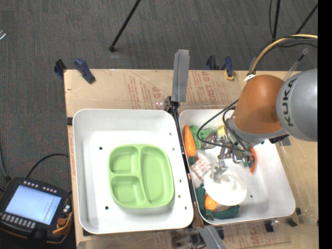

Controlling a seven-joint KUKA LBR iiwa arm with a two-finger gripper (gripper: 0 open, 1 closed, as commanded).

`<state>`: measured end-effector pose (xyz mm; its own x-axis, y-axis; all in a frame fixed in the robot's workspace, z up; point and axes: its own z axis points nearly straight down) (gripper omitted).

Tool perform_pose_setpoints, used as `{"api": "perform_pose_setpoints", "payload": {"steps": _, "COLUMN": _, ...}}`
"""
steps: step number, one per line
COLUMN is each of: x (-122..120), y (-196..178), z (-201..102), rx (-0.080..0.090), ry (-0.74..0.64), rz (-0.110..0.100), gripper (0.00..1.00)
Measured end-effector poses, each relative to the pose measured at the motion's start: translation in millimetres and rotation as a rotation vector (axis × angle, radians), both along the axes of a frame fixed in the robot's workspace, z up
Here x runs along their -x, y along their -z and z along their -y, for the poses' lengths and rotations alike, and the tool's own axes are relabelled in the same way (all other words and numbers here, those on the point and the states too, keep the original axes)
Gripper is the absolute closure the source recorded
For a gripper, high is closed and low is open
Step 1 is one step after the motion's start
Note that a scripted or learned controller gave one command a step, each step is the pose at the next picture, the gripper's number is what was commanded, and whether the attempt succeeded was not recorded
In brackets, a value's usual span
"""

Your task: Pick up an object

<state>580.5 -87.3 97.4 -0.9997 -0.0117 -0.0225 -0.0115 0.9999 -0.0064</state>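
Down in the right bin [282,191], the gripper [222,168] hangs just over a white bowl [226,190] near the bin's front left corner. Whether it is apart or together I cannot tell, and nothing is seen in its hold, so the pick looks not yet made. Around it lie an orange carrot [190,140] by the left wall and green pieces. The left bin [88,139] carries a green divided plate [141,176] on the counter [124,87].
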Motion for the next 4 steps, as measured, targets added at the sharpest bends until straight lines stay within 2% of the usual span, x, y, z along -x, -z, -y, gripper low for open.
{"api": "perform_pose_setpoints", "payload": {"steps": 1, "x": 50.6, "y": -0.1, "z": -0.2, "rx": -0.004, "ry": 0.027, "rz": 0.005, "gripper": 0.00}}
{"api": "perform_pose_setpoints", "payload": {"steps": 2, "x": -7.8, "y": 1.2, "z": 6.5, "rx": -0.003, "ry": 0.283, "rz": -0.010, "gripper": 0.00}}
{"api": "perform_pose_setpoints", "payload": {"steps": 3, "x": 19.2, "y": 0.6, "z": -0.7, "rx": -0.007, "ry": 0.286, "rz": -0.001, "gripper": 0.00}}
{"api": "perform_pose_setpoints", "payload": {"steps": 4, "x": 37.1, "y": 3.2, "z": 57.2, "rx": -0.007, "ry": 0.199, "rz": -0.002, "gripper": 0.00}}
